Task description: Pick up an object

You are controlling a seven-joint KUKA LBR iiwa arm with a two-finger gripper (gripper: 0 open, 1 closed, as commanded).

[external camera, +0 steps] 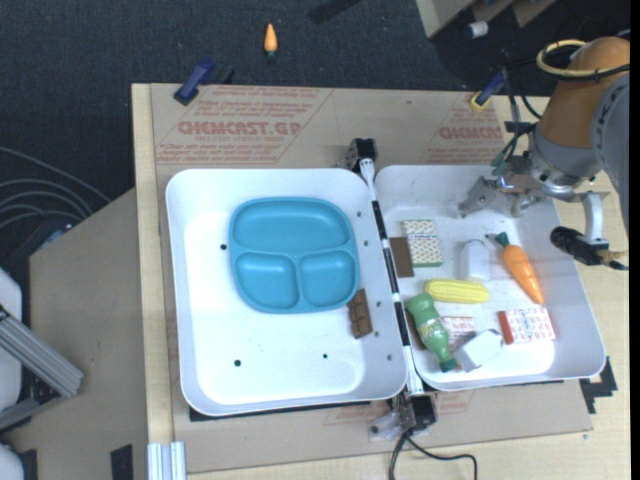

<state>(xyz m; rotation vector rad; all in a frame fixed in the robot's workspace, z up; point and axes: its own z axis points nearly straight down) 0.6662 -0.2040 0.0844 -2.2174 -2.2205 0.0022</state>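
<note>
Orange carrot (523, 271), corn cob (457, 291) and green bottle (431, 329) lay ungrasped in the right bin (590, 343), gripper (497, 196) poised over its far end, fingers apparently spread and holding nothing; pick not yet begun.

Arm (585, 108) comes in from the right, orange band topmost, grey wrist angled down and left. Hand (487, 194) hangs over the far end of the right bin (590, 340), near its back wall. Metal fingers (470, 205) point left, nothing between them.
</note>
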